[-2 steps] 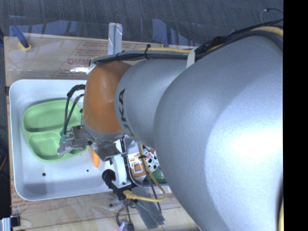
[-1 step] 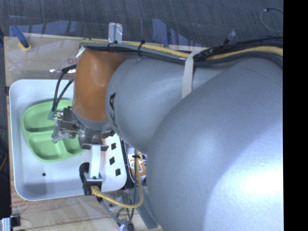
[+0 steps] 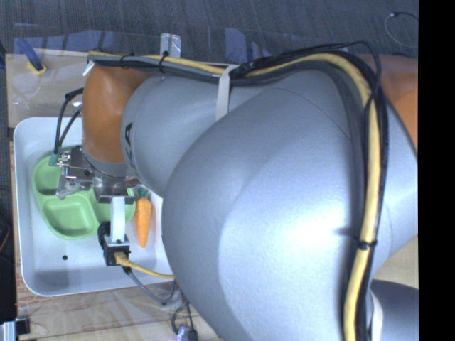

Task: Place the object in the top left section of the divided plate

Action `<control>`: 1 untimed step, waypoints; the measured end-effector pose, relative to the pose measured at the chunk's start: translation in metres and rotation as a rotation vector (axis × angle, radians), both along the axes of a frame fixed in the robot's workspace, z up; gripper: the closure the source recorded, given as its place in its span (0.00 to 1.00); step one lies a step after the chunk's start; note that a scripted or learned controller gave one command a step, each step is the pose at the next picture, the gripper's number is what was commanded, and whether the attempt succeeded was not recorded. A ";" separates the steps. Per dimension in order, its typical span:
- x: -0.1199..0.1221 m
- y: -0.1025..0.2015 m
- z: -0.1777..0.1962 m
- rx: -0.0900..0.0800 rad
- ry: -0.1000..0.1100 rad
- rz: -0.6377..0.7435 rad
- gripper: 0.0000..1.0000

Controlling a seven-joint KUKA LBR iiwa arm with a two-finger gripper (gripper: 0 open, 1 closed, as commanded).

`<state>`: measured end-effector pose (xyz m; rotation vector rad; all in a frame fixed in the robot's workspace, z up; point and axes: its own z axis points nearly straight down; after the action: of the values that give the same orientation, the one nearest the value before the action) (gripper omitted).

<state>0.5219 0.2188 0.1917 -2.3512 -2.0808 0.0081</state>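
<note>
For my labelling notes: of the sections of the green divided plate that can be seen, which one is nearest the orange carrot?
The lower section of the green divided plate, at its carrot-side rim; the orange carrot lies just beyond. The upper section sits farther away.

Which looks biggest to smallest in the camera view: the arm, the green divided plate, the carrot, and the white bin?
1. arm, though nearness to the camera inflates it
2. white bin, partly hidden by the arm
3. green divided plate, also partly covered
4. carrot

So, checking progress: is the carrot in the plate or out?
Out. The carrot lies on the white bin floor, beside the green plate.
</note>
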 end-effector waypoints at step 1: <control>0.000 0.000 0.000 0.000 0.000 0.001 0.00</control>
<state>0.5219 0.2188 0.1918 -2.3503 -2.0815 0.0085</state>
